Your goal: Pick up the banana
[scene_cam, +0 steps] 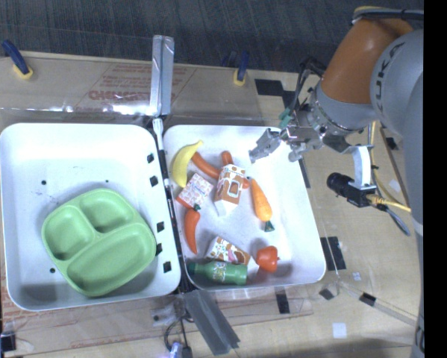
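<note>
The yellow banana (180, 163) lies curved in the right bin's upper left corner, resting against an orange carrot. My gripper (266, 145) hangs over the right bin's upper right part, well to the right of the banana and apart from it. Its fingers (260, 149) stand open with nothing between them.
The right bin (298, 222) also holds several carrots (262, 200), two small cartons (231, 184), a red tomato (266, 257) and a green bottle (219, 272). A green divided plate (100, 241) sits in the left bin (29, 148). A metal bar (162, 77) stands between the bins at the back.
</note>
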`<state>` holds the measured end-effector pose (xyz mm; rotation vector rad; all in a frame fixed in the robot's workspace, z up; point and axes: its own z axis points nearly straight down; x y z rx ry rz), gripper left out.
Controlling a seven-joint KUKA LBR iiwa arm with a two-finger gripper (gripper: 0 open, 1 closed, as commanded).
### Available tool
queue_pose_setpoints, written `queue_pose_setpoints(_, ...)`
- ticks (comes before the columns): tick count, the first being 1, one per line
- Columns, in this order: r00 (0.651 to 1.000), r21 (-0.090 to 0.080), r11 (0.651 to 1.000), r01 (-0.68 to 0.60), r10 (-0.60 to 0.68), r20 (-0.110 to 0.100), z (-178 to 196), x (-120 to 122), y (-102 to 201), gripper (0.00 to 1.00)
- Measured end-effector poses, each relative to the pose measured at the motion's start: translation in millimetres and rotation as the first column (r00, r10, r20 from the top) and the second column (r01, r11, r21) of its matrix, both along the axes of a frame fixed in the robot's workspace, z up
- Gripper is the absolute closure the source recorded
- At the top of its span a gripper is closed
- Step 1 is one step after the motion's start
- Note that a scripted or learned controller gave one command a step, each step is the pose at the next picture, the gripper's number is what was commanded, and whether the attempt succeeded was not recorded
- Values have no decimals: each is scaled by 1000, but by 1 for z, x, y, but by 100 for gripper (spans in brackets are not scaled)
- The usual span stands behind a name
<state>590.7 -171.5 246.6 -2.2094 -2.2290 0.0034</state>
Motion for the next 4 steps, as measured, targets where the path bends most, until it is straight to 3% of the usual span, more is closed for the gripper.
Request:
queue_pose_setpoints(1,996,0,996,88,-88,1,-35,66,83,0)
queue_pose_setpoints(2,1000,0,1000,-12,12,19,-143,71,78,0)
queue_pose_setpoints(3,1000,0,1000,-25,25,3,-54,50,97,0)
queue_pose_setpoints(4,1000,0,1000,20,-20,6,-139,66,76,0)
